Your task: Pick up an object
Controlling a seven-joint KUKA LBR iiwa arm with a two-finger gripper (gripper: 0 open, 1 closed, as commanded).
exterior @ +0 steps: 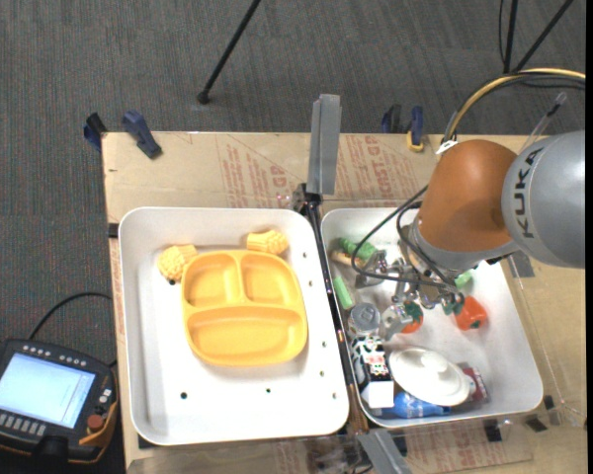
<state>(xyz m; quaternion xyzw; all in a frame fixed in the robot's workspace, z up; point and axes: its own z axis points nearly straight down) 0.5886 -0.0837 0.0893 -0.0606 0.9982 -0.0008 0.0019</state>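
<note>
My gripper hangs low over the middle of the right bin, under the orange wrist band. Around it lie a grey round piece, a green stick, another green item and an orange-red toy. A small red bit lies right at the gripper's tip; whether it is touched is unclear. Nearer the front are a black-and-white patterned item, a white domed lid, a white box and a blue item.
The left bin holds a yellow divided plate and two yellow corn pieces at its far edge. A grey upright post stands behind the wall between the bins. A teach pendant lies off the bench at left.
</note>
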